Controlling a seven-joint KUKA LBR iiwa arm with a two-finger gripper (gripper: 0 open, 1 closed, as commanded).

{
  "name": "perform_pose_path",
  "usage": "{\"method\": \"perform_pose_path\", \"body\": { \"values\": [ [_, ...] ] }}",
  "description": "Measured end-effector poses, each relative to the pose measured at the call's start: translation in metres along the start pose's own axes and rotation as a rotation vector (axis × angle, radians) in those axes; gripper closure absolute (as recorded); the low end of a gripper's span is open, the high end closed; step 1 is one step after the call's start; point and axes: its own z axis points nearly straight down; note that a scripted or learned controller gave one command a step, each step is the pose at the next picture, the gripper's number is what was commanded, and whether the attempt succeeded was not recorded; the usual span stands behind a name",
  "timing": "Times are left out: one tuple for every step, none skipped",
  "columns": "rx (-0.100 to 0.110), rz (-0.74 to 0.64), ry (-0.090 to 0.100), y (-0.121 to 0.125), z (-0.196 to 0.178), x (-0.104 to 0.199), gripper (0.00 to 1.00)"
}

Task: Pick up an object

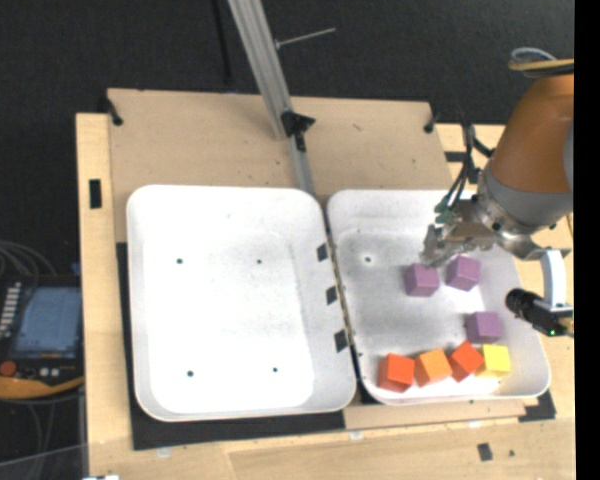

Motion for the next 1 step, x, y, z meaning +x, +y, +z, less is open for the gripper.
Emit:
{"method": "perform_pose_path", "body": {
  "values": [
    [0.004, -0.004, 0.003, 0.0058, -0.0059, 0.0442, 1.00]
  ]
}}
